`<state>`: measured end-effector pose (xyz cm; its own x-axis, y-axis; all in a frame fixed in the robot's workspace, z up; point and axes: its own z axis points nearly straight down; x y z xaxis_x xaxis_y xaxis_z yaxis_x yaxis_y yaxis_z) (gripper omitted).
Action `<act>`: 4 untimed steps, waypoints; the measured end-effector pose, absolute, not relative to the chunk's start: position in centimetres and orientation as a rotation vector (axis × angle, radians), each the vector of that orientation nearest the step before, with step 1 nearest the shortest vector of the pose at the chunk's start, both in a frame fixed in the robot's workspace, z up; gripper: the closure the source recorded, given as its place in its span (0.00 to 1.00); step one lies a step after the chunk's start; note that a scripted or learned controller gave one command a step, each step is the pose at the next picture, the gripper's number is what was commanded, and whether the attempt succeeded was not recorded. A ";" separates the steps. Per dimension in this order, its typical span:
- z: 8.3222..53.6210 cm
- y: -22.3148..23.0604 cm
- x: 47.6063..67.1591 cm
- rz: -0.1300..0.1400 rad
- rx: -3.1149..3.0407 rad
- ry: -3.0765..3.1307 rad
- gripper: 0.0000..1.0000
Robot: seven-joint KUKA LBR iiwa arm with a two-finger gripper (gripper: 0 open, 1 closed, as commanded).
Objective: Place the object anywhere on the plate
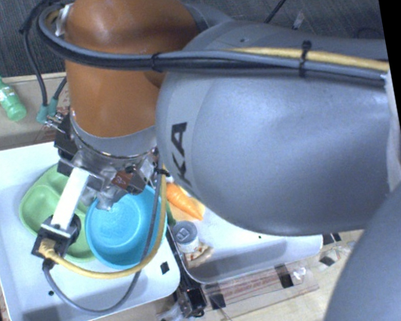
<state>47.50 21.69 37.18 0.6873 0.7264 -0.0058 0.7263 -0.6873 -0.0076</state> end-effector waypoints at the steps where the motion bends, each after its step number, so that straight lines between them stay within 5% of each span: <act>1: 33.3 8.8 47.8 0.020 -2.846 -1.327 1.00; 2: 24.3 14.4 49.4 0.032 -2.819 -1.372 1.00; 3: 26.9 13.9 52.8 0.019 -2.696 -1.605 1.00; 4: 26.9 13.9 52.8 0.017 -2.695 -1.606 0.00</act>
